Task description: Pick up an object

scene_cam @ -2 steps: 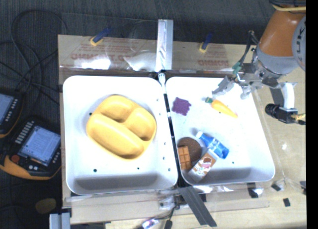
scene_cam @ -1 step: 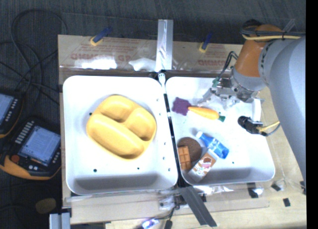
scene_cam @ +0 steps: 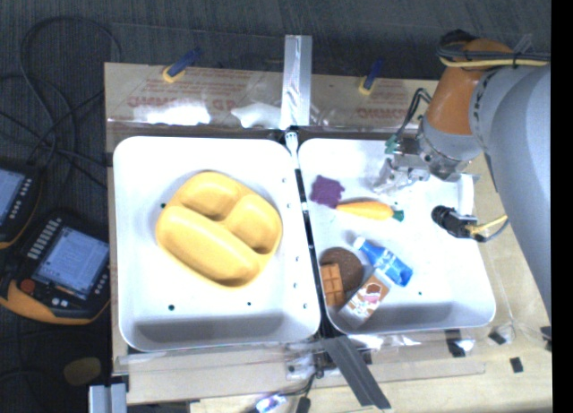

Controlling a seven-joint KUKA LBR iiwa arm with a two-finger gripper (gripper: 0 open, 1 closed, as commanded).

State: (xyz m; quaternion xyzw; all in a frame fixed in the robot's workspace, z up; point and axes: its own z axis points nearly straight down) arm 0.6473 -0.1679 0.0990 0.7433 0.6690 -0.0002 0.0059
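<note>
Two shallow white bins sit side by side on the bench, and we see the gripper [scene_cam: 394, 176] low over the far part of the right bin [scene_cam: 448, 277], close to its far edge. We cannot tell whether it is spread or pressed together, and nothing shows pinched in it.

Just beside it, toward the bin's middle, lies an orange carrot-shaped toy [scene_cam: 363, 210]. It rests flat, pointing across the bin, with a small green tip at the end nearest the gripper.

A purple piece [scene_cam: 327, 191] lies just beside its other end, near the bin's far left corner. Along the near left side we find a brown round thing [scene_cam: 347, 262] with a brown waffle-patterned square [scene_cam: 332, 286] touching it. A blue-and-white pack [scene_cam: 385, 263] and a small carton [scene_cam: 367, 297] lie next to them. These stay well apart from the gripper.

The left bin [scene_cam: 125, 250] carries one large yellow lump [scene_cam: 218, 228] at its middle.
</note>
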